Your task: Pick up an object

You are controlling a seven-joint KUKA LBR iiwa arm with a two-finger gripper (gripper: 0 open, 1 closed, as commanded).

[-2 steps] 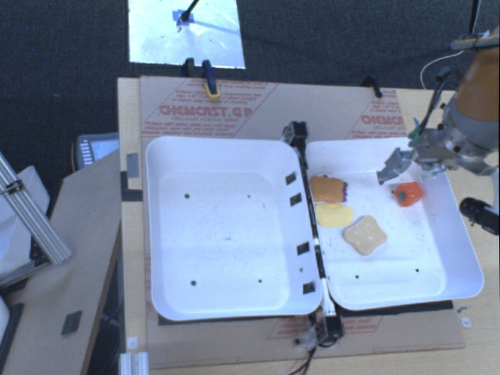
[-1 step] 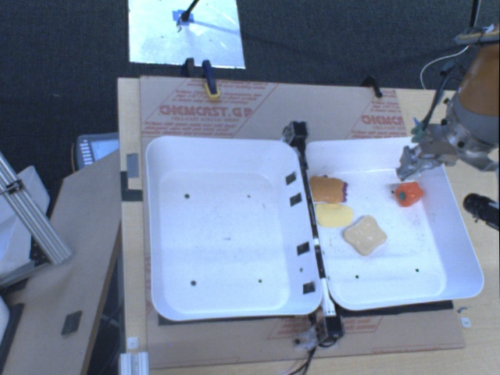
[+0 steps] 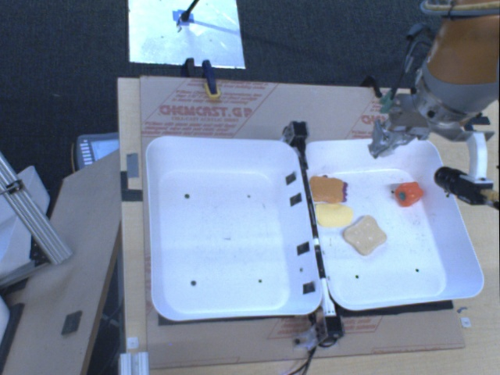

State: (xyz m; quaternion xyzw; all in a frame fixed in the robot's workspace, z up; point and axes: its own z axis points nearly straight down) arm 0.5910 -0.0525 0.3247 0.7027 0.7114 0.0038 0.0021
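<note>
Jaws look nearly closed on nothing, though blur makes that uncertain, as the gripper [image 3: 380,145] hangs over the right bin [image 3: 457,264] at its twelve o'clock rim, with the orange object [image 3: 407,194] at four o'clock from it.

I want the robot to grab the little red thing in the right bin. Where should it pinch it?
Probably straight down from above, pinching the red object across its rounded middle. It sits alone on the right bin's floor, with open space on every side, so fingers should fit around it. The gripper is near the bin's back edge, above and left of it.
</note>
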